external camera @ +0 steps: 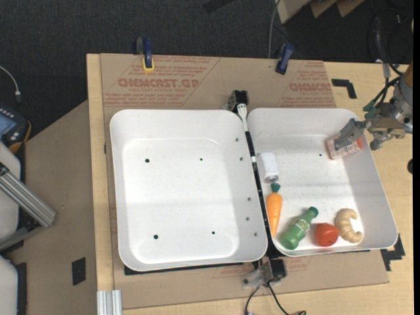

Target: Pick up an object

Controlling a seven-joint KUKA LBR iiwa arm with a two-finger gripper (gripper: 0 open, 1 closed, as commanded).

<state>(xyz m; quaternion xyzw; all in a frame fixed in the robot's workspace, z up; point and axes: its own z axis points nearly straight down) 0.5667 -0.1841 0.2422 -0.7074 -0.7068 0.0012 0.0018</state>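
Camera view: my claw (pixel 346 143), at two o'clock in the right bin (pixel 308 126), clamps a red-and-white block (pixel 346 148).

The brown cardboard sheet (pixel 216 74) beneath the two bins bears red printed lettering near its far edge: at the far-left corner the brand name "CHEMCAST GP" with a line of smaller print above and below it, too small to read. The same lettering repeats toward the far-right corner, partly cut off by the right-hand bin. No other text is legible.
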